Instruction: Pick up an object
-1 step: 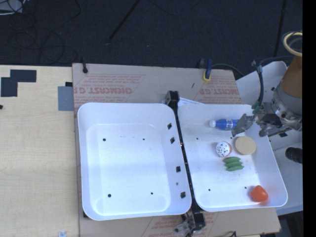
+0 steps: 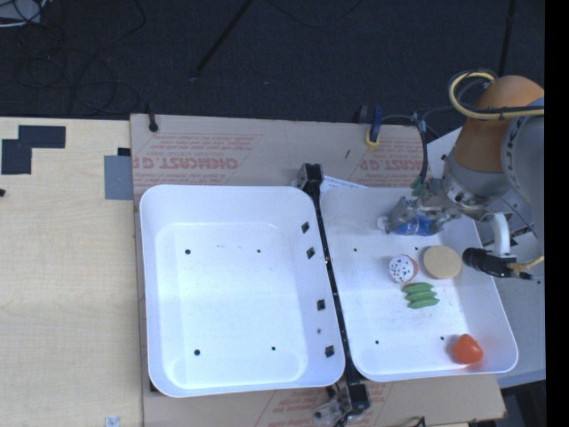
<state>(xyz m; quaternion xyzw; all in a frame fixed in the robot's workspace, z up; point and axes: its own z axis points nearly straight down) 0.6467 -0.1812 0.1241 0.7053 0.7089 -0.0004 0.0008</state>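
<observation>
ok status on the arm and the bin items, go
Gripper low over right bin, upper area, on something blue; grip unconfirmed. Tan disc, spotted ball, green pods, red piece lying loose.

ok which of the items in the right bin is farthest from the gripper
The red-orange ball, alone in the bin's near right corner. The tan disc, white speckled ball and green pods sit closer to the gripper.

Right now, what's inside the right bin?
In the right bin: a round tan disc, a speckled white ball, green pods, a red-orange fruit. The hand covers something blue.
</observation>
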